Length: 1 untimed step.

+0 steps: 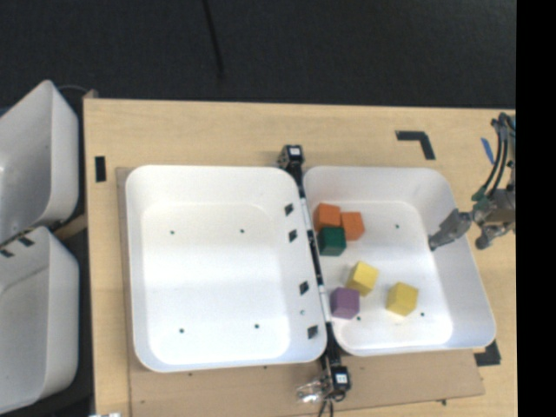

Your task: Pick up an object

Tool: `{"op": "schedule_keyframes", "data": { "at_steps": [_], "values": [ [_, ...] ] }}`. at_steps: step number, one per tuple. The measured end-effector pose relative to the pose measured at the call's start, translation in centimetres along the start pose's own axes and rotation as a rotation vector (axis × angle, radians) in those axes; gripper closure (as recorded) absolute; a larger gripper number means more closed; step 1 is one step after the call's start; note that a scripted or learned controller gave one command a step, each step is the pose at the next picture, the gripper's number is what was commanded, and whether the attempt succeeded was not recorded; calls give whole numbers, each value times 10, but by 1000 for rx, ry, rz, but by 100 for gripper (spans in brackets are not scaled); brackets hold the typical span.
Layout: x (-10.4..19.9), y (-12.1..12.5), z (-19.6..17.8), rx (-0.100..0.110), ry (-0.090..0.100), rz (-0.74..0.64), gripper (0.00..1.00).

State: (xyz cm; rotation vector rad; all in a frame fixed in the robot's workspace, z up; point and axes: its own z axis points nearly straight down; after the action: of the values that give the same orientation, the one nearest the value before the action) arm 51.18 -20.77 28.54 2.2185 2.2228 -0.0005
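The right bin [466, 318] holds several small blocks. Two orange blocks [327, 216] [352, 225] sit touching a dark green block [332, 241] near the divider. Lower down lie a yellow block [363, 277], a purple block [345, 303] and a second yellow block [402, 299]. My gripper [466, 233] hovers at the right bin's right rim, well to the right of all the blocks. Its fingers [446, 232] are spread open with nothing between them.
The left bin [132, 233] lies beside the right one, joined along a clipped divider [306, 250]. White boxes [35, 163] stand off the bench at the far left. Cables [497, 159] hang by the arm at the right edge.
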Motion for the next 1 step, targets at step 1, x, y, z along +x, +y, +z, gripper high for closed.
{"op": "schedule_keyframes", "data": {
  "at_steps": [1],
  "values": [
    [66,20,140,9,5,-5,0]
  ]
}}
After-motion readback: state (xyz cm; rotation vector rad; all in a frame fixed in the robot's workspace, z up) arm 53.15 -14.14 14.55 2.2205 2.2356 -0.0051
